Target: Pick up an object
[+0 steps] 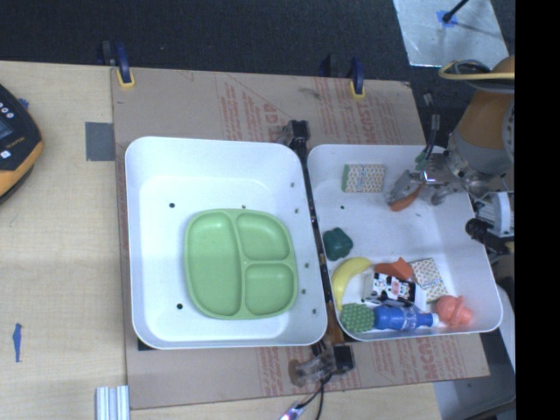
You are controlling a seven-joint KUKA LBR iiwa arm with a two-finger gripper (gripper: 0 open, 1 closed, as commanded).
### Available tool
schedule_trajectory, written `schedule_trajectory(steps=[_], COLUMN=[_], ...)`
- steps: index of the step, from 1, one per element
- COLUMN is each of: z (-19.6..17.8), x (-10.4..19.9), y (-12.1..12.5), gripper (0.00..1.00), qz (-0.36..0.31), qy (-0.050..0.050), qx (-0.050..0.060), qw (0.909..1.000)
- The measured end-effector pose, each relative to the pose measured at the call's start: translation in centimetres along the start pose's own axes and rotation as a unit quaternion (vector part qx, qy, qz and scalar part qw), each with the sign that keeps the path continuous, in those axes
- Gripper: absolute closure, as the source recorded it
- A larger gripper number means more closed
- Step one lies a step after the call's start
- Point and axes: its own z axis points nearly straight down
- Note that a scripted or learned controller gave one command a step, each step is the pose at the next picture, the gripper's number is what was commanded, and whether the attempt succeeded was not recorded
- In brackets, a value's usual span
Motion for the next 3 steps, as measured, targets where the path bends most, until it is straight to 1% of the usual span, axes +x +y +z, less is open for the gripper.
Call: schedule_trajectory(steps=[1, 2, 3], z=[0.0, 0.0, 0.0], x=[0.3, 3.1, -0.1], y=[2.1, 1.0, 2.1], gripper=[0.0, 0.0, 0.0], qz=[0.001, 0.0, 0.001], qy=[0.0, 0.0, 0.0], qx=[0.0, 0.001, 0.0], qw=[1.0, 1.0, 1.0])
